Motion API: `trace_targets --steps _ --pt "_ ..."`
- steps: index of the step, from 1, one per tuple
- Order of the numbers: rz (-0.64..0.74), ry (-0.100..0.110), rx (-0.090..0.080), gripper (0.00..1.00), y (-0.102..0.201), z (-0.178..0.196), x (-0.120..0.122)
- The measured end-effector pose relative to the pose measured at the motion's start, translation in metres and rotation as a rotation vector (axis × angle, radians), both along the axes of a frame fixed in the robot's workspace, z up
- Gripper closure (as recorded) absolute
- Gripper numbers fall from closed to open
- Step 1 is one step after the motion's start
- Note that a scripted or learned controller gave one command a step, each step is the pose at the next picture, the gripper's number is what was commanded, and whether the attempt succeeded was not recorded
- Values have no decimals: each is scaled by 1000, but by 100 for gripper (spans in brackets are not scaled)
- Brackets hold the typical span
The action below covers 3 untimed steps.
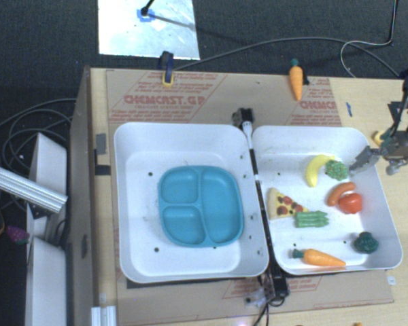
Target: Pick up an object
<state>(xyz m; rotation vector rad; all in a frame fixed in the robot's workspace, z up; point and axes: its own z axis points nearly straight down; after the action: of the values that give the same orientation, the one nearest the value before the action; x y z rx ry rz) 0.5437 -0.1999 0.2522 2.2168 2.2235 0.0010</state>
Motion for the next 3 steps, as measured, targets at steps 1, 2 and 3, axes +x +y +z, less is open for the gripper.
trace_targets --steps 1,2,3 --pt "-1 3 1 0 -6 -132 6" --pt "1 -2 0 0 15 -152 71" --pt "-2 1 0 0 -7 -168 20"
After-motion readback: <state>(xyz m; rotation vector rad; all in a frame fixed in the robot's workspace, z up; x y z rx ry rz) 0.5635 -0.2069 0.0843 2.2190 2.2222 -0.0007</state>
